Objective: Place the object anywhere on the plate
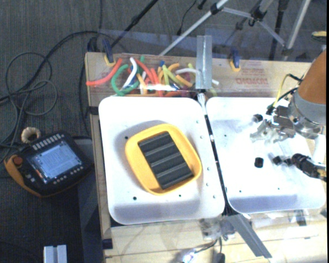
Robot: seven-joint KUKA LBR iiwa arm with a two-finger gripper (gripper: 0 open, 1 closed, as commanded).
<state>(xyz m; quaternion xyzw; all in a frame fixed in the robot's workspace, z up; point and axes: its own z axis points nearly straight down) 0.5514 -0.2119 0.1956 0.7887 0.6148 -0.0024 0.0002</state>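
Yellow plate (132,156) carried a black object (165,159) at centre-left; gripper (274,126) hovered right, finger state unclear; next: withdraw.

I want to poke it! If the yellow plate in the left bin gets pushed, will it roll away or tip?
Probably neither. The yellow plate looks wide, shallow and lies flat, so it should slide. The dark ridged block resting on it may add weight. The white bin looks smooth, perhaps slippery.

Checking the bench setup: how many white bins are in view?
2. The left bin holds the yellow plate with a dark ridged block on it. The right bin sits beside it, with the gripper over it. None seem hidden.
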